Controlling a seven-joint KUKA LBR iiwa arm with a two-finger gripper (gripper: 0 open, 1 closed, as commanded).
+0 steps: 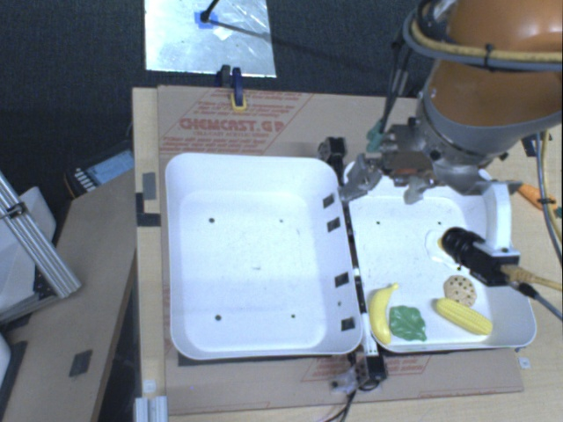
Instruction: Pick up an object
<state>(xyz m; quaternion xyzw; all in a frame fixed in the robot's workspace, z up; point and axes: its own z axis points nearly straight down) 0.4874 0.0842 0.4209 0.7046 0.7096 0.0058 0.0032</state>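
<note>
brown cardboard-topped bench, dark floor around it, two shallow white bins side by side: left white bin mid frame, right white bin at lower right. grey two-finger gripper hangs over the right bin's upper left corner, well apart from the items. can't tell how wide it is, or whether it has anything; nothing seen in it.

candidates sit along the right bin's lower edge:
- yellow curved plastic banana
- green crumpled leafy toy piece, just beside the banana
- round tan speckled cookie
- yellow corn cob toy, below the cookie

judgement: all look like light toy food, probably stiff and smooth, so slippery. the corn looks easiest, grip across its narrow middle. the banana is close to the bin wall, poor clearance. the cookie is flat and hard to get under.
</note>
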